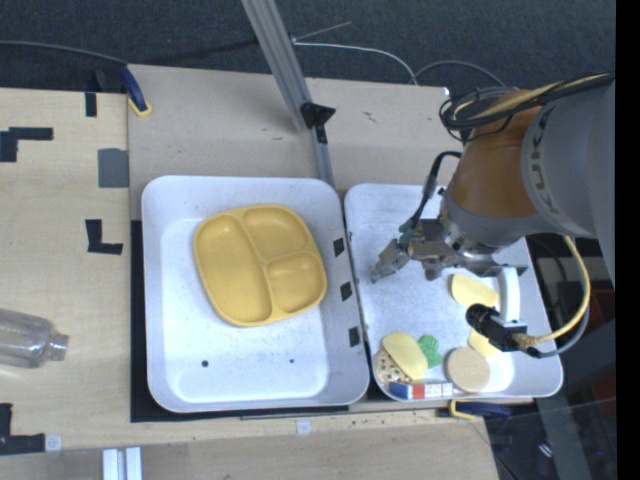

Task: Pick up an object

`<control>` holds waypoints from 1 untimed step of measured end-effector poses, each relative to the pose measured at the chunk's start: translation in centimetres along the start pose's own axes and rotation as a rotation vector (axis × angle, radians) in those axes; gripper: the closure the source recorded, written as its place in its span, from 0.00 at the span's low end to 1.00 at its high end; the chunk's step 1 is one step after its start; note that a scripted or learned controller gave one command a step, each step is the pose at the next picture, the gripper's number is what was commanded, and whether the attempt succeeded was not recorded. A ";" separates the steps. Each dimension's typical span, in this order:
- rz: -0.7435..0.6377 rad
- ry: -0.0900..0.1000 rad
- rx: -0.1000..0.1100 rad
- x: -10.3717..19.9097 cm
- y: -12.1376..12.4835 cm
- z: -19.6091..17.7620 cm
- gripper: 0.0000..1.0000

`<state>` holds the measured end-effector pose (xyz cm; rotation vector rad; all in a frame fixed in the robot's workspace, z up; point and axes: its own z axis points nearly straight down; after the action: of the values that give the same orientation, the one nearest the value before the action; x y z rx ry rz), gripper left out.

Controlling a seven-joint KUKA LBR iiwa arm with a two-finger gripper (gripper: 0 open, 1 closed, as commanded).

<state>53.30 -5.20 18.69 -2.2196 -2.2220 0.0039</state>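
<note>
Camera view, arm [520,168] hiding right bin [375,218]

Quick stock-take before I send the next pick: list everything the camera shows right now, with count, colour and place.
divided plate: 1, yellow, left bin
left bin: 1, white, bench centre
right bin: 1, white, beside the left bin
small objects: several, yellow, green and tan, near corner of right bin
yellow piece: 1, right bin, under the arm
clear bottle: 1, on the bench at the view's left edge
metal post: 1, grey, behind the bins
arm: 1, grey with orange band, over right bin
gripper: 1, low over right bin
</note>
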 end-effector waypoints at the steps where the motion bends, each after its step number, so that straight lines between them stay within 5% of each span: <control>1: -0.001 0.003 0.001 0.1 -0.1 -1.1 1.00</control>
<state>53.22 -5.08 19.75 -2.2163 -2.2208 0.0013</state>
